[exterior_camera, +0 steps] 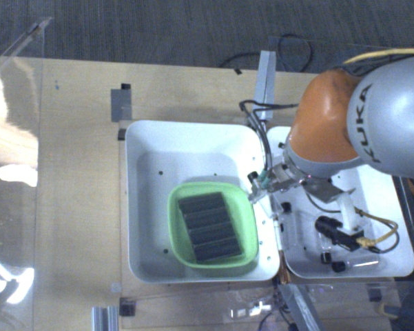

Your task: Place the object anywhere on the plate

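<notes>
A green square plate sits in the front half of the left bin. Flat on the plate lies a dark grey ribbed object, slightly turned. The gripper hangs under the orange-banded wrist, over the divider between the two bins and just right of the plate's far right corner. The arm's bulk hides most of it, and nothing can be made out in its grasp.
The right bin lies under the arm, with a few small dark bits near its front wall. A metal post stands behind the bins. Bare wooden bench spreads to the left.
</notes>
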Robot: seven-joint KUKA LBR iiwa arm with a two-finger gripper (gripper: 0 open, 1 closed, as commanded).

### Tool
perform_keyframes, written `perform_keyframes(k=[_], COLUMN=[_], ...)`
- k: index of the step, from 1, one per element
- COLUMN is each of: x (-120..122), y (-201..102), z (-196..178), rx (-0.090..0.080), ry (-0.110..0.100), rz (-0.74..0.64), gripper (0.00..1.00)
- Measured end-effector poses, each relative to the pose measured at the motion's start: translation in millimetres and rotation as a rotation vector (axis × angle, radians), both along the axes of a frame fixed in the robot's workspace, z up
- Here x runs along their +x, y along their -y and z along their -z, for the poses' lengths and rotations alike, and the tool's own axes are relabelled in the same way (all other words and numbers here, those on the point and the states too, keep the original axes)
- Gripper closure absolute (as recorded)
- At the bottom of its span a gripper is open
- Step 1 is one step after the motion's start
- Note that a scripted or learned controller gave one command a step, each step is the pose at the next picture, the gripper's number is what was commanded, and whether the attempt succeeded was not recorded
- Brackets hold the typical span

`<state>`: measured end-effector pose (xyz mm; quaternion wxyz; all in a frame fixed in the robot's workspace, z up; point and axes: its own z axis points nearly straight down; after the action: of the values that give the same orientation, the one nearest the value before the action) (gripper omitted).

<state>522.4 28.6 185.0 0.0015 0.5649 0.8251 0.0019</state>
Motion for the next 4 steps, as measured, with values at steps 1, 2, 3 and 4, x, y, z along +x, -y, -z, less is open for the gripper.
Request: perform_keyframes(k=[1,2,3,4], x=[0,2,2,4], y=[0,0,0,-1], z=[0,-11,-11,-22], rx=[0.0,0.001,0.001,0.003], ry=[0.0,0.006,0.006,0.012], rz=[0.001,0.0,-0.001,-0.001], gripper=[0.0,1.0,0.0,1.0])
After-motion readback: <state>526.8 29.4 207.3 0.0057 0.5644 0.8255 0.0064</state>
